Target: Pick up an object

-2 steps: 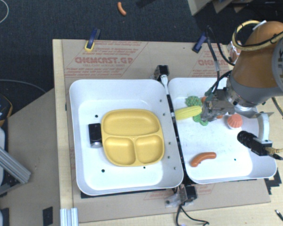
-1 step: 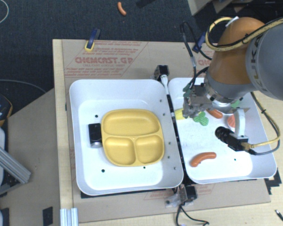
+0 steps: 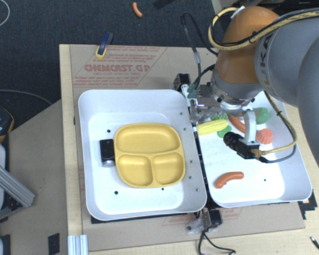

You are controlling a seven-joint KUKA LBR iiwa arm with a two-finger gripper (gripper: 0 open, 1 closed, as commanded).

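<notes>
Camera view: the gripper [image 3: 211, 110] hangs over the near-left corner of the right bin [image 3: 293, 187], close to the wall that the 2 bins share. The wrist hides its tips, so I cannot tell whether it is open, closed or gripping anything.

The toy corn cob [image 3: 210, 126] lies just below the gripper, at the bin's left wall. Its long axis runs nearly left to right with a slight tilt. The yellow end points left toward the wall and the green husk end points right.

Just right of the gripper an orange carrot-like piece [image 3: 236, 124] slants down to the right. Further right are a green toy [image 3: 262, 115] and a salmon-pink round toy [image 3: 265, 137]. An orange toy sausage [image 3: 228, 179] lies well below the gripper, lengthwise left to right, its right end a little higher.

Left of the gripper, in the left bin [image 3: 87, 108], sits a yellow plate [image 3: 149, 154] with 3 compartments. A black block [image 3: 107, 150] touches its left edge.
</notes>
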